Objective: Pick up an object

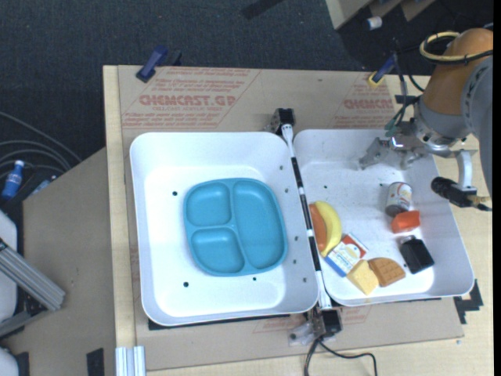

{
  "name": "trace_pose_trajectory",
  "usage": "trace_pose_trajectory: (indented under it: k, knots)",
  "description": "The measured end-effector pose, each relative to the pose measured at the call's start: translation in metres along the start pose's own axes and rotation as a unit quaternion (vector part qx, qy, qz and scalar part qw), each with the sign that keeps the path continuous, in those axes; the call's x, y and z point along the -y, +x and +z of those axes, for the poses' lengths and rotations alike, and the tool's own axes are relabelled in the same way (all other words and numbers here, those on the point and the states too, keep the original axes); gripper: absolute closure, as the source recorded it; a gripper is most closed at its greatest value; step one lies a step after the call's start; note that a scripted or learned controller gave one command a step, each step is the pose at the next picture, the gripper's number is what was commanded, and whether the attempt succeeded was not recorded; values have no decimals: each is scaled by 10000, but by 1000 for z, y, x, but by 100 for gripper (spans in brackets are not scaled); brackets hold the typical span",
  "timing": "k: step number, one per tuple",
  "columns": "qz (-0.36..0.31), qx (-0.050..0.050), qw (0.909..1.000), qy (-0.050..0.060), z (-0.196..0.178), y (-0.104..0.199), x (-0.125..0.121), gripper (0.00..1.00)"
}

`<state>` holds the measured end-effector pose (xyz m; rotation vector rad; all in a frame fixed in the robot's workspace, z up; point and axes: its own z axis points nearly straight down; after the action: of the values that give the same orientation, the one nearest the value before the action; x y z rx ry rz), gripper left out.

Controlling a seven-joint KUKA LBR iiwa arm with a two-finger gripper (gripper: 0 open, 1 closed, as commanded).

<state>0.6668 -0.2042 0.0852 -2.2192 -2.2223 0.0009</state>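
- Objects to pick all lie in the right shallow white plastic bin point(344, 151), none lifted; judged: task barely begun, grasp and lift both left.
- Surface point(235, 92): flat brown cardboard-covered board with red printed lettering, matte, bears both bins side by side.
- Left shallow white plastic bin point(156, 210): smooth, glossy, rounded corners, holds a light-blue plastic divided plate point(235, 225), three compartments, rounded-rectangle shape, nothing on it.
- Grey arm with orange band point(454, 84): reaches in from the right, over the right bin's far corner.
- Tool point(389, 153): grey metal, low over the far part of the right bin, well apart from the items; nothing visible between its fingers; open or closed, cannot tell, too small and blurred.
- Yellow curved banana point(330, 225): smooth skin, lies along the left wall of the right bin, orange-red strip beside it, unclear what.
- Small flat carton with blue, white and orange print point(344, 255): boxy, just beside the banana's near end.
- Black rectangular block point(416, 254): matte, near right wall.
- Brown bread-slice-shaped toy point(386, 271): rough-looking, touching a pale yellow cheese-like wedge point(362, 277).
- Small silver metal can point(397, 197): cylindrical, shiny, on its side it seems.
- Orange-red small chunk point(405, 222): just beside the can, nearest the tool along with it.
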Motion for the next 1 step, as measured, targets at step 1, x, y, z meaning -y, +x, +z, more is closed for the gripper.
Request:
trace_pose_trajectory:
  k: [1]
  knots:
    - [-11,-51,10000,16,-1,-6,-1,0]
